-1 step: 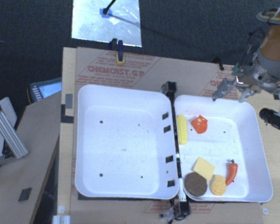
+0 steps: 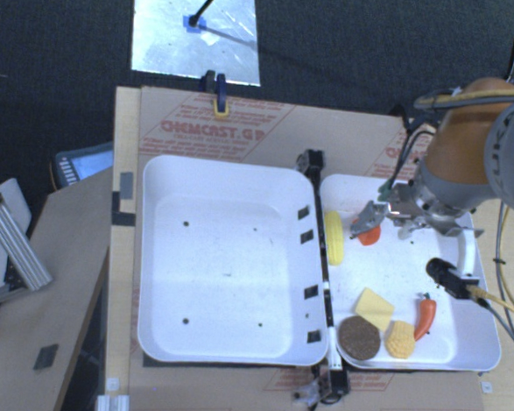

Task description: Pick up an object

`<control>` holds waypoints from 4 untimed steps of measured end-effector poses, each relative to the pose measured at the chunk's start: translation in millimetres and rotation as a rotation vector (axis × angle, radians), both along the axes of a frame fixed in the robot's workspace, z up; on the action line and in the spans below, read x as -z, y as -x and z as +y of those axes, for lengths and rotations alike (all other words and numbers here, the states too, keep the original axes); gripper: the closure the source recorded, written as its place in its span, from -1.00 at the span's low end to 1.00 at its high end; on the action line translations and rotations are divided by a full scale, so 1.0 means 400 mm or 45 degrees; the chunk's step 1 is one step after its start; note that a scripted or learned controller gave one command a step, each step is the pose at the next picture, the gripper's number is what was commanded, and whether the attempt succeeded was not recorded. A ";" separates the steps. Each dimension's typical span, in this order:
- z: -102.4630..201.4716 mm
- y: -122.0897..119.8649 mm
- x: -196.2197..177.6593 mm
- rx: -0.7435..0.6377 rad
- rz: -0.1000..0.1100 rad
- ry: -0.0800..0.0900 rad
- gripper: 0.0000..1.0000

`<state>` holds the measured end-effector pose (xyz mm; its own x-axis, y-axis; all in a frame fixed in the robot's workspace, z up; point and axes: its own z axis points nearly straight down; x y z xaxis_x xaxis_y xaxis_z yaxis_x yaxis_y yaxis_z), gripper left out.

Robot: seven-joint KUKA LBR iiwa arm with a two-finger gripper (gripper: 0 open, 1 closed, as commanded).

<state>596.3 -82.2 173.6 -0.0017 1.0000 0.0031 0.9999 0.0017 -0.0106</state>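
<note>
Nearest the camera, along the front wall of the right bin [image 2: 479,352], lies a row of toy food: a brown round patty [image 2: 359,337], a yellow wedge [image 2: 375,304], a knobbly orange-yellow piece [image 2: 399,339] and an orange carrot [image 2: 425,316]. They sit loosely apart, seemingly scattered so each can be approached on its own. Further back, a yellow corn cob [image 2: 332,236] rests against the divider beside the left bin [image 2: 226,268]. Just beyond, the gripper [image 2: 367,225] hangs low over a small red-orange object [image 2: 371,236], touching or just above it. Whether its jaws are apart or closed I cannot tell. That object looks like the likely pick.
</note>
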 end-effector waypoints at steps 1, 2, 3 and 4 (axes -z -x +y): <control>-0.003 -0.084 0.148 -0.005 -0.014 0.005 -1.00; -0.004 -0.086 0.112 -0.004 -0.019 0.005 1.00; -0.004 -0.088 0.084 -0.005 -0.024 0.005 1.00; -0.004 -0.088 0.085 -0.005 -0.023 0.005 -1.00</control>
